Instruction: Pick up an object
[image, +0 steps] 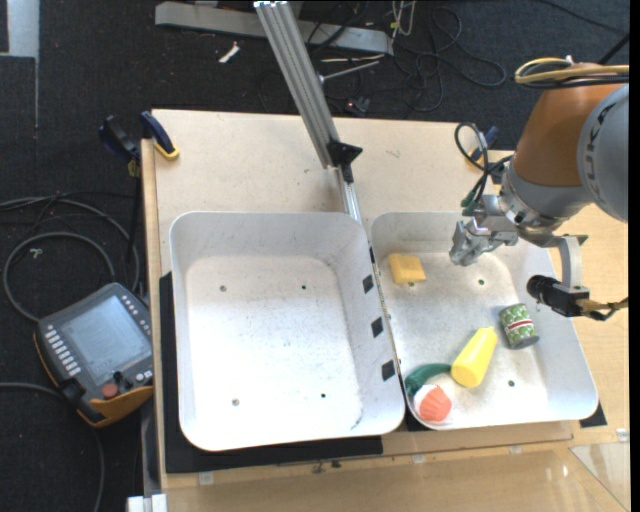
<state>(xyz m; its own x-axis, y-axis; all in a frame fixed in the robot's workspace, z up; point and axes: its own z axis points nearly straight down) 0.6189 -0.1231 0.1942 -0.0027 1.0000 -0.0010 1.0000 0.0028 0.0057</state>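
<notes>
The right bin (560, 395) held a block (407, 269) at back, with a bottle (474, 357), can (517, 325) and carrot (432, 398) nearer front.

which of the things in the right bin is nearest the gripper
The yellow block, lying alone toward the far end of the right bin, just left of the gripper. The green can, yellow bottle and carrot toy lie farther toward the front.

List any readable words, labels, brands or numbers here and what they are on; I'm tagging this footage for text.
No text reads clearly in this view.
Small green can in the right bin: its label shows a pattern, too small to read.
Teach pendant on the floor: screen and keys too blurred to read.
Robot arm: letters at the frame edge, cut off, unreadable.
</notes>
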